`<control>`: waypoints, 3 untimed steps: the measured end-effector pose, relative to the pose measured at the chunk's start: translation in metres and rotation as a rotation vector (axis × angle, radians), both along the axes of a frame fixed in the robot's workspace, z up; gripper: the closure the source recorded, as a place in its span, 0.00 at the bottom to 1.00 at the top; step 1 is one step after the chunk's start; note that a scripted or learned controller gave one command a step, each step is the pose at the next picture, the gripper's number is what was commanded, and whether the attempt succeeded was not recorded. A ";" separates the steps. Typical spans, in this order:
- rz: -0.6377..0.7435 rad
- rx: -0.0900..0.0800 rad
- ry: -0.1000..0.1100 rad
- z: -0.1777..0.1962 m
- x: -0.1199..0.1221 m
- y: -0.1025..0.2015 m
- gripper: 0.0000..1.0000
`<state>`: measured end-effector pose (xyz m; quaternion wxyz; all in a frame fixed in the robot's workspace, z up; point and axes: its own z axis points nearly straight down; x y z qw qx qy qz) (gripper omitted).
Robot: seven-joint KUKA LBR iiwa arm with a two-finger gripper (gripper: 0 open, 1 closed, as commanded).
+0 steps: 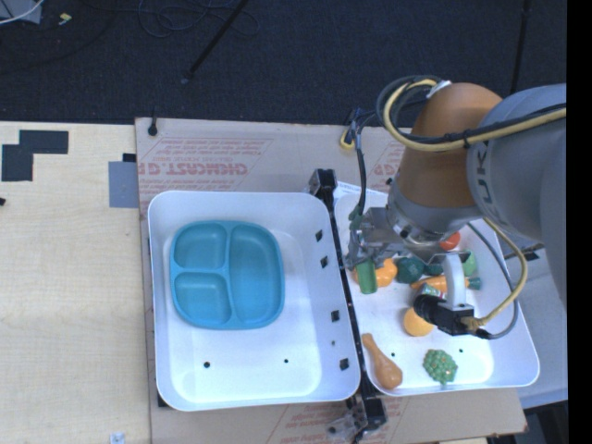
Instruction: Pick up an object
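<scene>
My gripper point(370, 255) hangs low over the left part of the right bin point(514, 370), under the arm's orange band. Directly beneath it lie a small green piece point(366, 279) and an orange piece point(386, 270), and the gripper looks to be touching or just above them. A teal toy point(410, 268) sits right beside these. Nearer the front of the bin lie an orange-yellow item point(417, 322), a tan gourd-shaped toy point(383, 365) and a bumpy green ball point(440, 366). A red piece point(450, 241) peeks out from under the wrist.
The left bin point(242, 379) holds a blue divided plate point(227, 274). A black-clipped divider wall point(339, 285) separates the two bins. Cables loop from the wrist down over the right bin's middle. The arm's bulk covers the back right of that bin.
</scene>
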<state>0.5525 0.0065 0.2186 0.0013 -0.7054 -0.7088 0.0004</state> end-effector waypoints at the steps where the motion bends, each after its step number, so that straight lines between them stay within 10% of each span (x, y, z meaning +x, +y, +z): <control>1: 0.000 0.001 0.000 0.002 0.017 0.049 1.00; 3: -0.005 -0.002 0.003 -0.001 0.007 0.068 1.00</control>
